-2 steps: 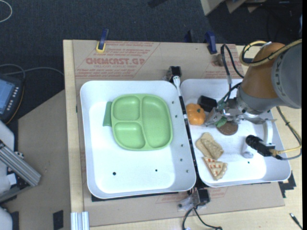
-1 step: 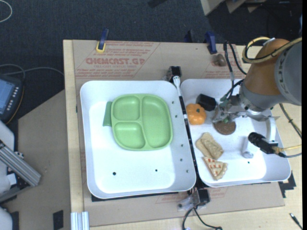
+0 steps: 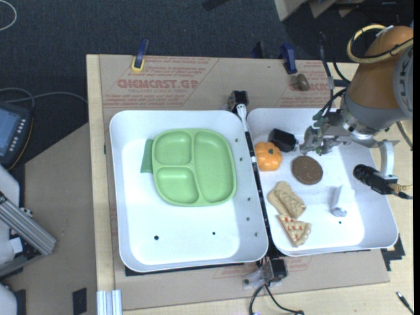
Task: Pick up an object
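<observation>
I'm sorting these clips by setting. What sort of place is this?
Most likely a robotics lab bench, not a kitchen: two white bins clamped to a board, a robot arm reaching in from the right, toy food such as a small pumpkin, and loose cables on carpet.

We take the right bin as our landmark. Within it we see a small orange pumpkin against its left wall, a black block just behind the pumpkin, and a flat brown round cookie near the middle. Toward the front left lie a tan biscuit-like piece and a waffle-patterned wedge. A small grey piece lies right of centre.
</observation>
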`<state>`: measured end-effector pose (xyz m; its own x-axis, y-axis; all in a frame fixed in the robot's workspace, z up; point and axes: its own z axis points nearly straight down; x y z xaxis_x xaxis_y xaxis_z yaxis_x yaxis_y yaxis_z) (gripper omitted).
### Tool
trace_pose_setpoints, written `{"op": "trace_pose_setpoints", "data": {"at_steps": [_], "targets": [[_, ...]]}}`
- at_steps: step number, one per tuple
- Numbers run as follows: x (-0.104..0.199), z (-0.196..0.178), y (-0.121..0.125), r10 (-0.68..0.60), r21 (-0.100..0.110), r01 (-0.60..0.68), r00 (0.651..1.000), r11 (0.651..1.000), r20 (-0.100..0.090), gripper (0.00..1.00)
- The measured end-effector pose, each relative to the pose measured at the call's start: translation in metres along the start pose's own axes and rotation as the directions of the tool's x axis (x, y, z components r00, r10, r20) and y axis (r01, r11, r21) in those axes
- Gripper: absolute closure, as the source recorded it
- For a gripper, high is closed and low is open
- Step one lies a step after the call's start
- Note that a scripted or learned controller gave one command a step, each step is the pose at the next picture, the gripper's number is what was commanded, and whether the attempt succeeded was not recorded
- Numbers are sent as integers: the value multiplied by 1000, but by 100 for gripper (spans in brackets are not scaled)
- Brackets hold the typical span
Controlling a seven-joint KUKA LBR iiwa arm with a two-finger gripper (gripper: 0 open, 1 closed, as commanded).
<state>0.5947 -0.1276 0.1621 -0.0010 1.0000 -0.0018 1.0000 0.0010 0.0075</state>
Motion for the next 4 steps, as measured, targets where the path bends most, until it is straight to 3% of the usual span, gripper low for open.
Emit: {"op": "trace_pose_setpoints", "data": {"at_steps": [1,2,4], "targets": [[-9,-49,4,1,0,-1,1000,1000,1,100],[-9,-64,5,0,3,0,1000,1000,0,100],[54,-77,-75,-1,12,1,1000,1000,-4,100]]}}
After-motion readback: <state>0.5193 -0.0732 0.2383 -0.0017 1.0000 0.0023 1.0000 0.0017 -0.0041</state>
